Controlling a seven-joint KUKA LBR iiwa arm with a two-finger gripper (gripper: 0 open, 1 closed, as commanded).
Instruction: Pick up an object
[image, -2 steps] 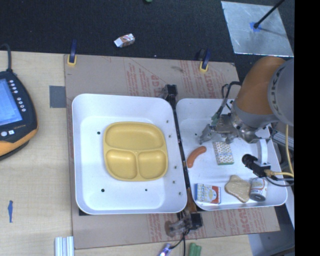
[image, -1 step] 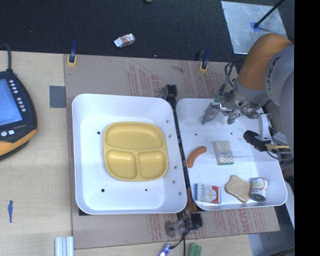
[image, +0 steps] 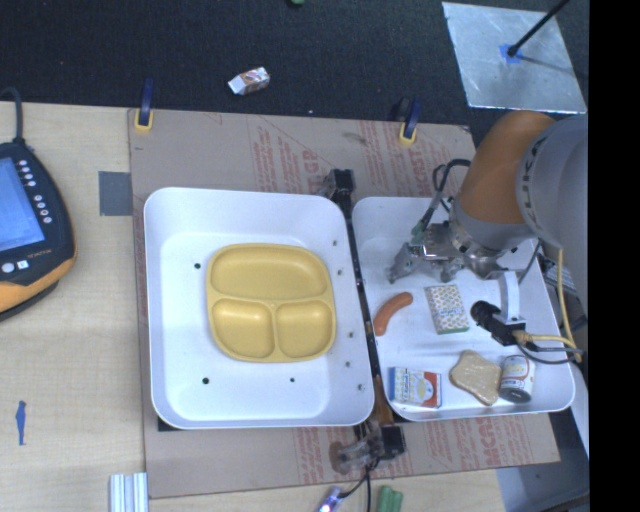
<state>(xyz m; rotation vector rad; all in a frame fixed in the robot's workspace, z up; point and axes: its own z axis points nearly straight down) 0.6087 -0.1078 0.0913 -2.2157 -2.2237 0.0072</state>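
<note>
Your gripper (image: 418, 262) hangs over the far half of the right bin (image: 385, 222), toward that bin's left wall. You cannot tell from this slant whether it is open or closed. The grey arm (image: 520, 190) comes in over the bin's far right corner.

The nearest thing to the gripper is an orange sausage (image: 392, 312), which lies at a tilt on the bin floor beside the left wall, about midway along it and apart from the gripper. Just to its right a small patterned block (image: 447, 308) lies flat in the middle of the bin.

Three more things lie along the near edge of the same bin:
- a small box (image: 414, 387) at the near left corner
- a tan bread slice (image: 476, 377) to the right of the box
- a can (image: 516, 380) toward the near right corner, right against the slice

In the left bin (image: 175, 250) you have a yellow divided plate (image: 271, 301) lying flat in the middle, well clear of every wall.

On the bench's left edge rests a handheld controller (image: 22, 235) with an orange rim.
</note>
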